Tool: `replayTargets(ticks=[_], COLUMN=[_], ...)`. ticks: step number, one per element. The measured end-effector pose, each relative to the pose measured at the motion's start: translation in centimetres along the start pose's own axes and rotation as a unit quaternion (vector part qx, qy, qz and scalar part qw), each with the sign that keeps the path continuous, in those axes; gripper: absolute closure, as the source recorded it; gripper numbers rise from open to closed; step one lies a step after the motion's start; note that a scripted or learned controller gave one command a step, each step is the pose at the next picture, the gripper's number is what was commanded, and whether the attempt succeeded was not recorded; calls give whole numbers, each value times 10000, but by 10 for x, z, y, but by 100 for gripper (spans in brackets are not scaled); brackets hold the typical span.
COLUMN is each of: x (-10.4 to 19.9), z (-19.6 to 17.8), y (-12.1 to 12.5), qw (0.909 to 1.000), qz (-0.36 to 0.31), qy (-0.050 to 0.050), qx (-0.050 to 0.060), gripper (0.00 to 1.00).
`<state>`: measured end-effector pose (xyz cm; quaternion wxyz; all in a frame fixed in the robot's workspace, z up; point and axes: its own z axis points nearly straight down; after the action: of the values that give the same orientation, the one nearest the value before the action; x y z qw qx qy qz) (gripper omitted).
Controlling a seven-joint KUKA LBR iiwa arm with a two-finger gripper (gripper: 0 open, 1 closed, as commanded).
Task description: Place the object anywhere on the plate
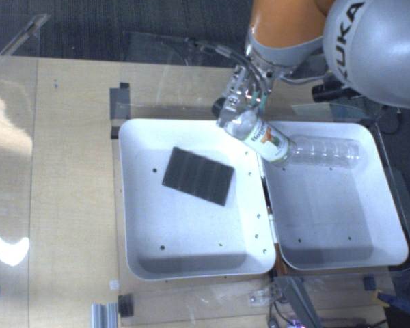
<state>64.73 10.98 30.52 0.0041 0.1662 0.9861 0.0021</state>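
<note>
You are looking down on a pale wooden bench [55, 203] that carries two shallow white bins side by side. The KUKA arm [376, 33], grey with its orange band [287, 12], comes in from the upper right and hangs over the far rims where the two bins meet.

The left bin [191, 251] holds a dark, flat rectangular plate [198, 175], lying turned at an angle on the bin floor, a little toward the far side. The right bin [342, 238] has a clear plastic bottle lying on its side along the far wall, its transparent body [324, 150] stretching to the right.

That bottle [268, 140] has a green and white label near the end closest to the arm, and this end sits up over the divide between the bins, tilted toward the left bin's far right corner. The gripper [240, 108] is right at that end of the bottle, touching or nearly so, just above and to the left of the label. You cannot tell from this view how wide the gripper stands or whether it has the bottle, because metal parts and glare blur together there. The bottle lies apart from the plate, up and to its right.
</note>
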Motion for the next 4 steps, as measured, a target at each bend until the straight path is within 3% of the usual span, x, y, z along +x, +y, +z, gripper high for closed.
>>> replayTargets(ticks=[1, 2, 3, 4], x=[1, 0, -20, -32], z=[-27, -39, -39, 47], y=[-53, -51, -19, -26], qw=[9943, 9944, 9718, 9804], qz=[-1067, -1058, -2360, -1971], qy=[-6, -45, -11, 11], qx=[1, -25, -5, 1], gripper=[100, 100, 100, 100])
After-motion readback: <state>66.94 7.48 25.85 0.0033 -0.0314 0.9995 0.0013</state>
